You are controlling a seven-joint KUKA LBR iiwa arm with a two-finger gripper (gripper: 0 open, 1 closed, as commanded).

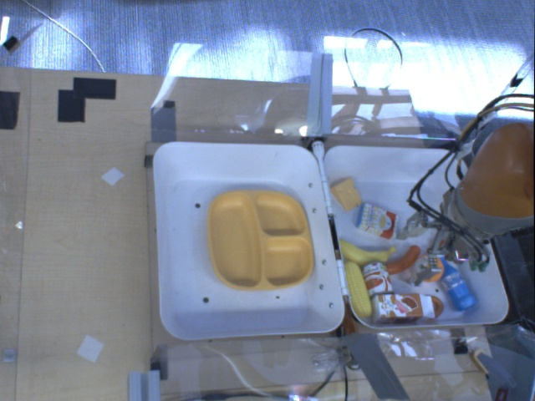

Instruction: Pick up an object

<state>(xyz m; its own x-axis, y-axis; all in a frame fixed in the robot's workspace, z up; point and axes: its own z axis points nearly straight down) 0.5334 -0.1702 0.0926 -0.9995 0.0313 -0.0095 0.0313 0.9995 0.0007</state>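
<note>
Yellow divided tray [259, 239] sits in left bin [180, 307]; pincer [433, 261] over right bin [493, 312].

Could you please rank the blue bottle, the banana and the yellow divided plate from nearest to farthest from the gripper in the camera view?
Measured from the gripper in the right bin:
1. Blue bottle, just below and right of it.
2. Banana, to its left, toward the bin divider.
3. Yellow divided plate, in the left bin.

The arm [498, 174] is cut off by the right edge, and it maybe hides part of the right bin [500, 303].
</note>
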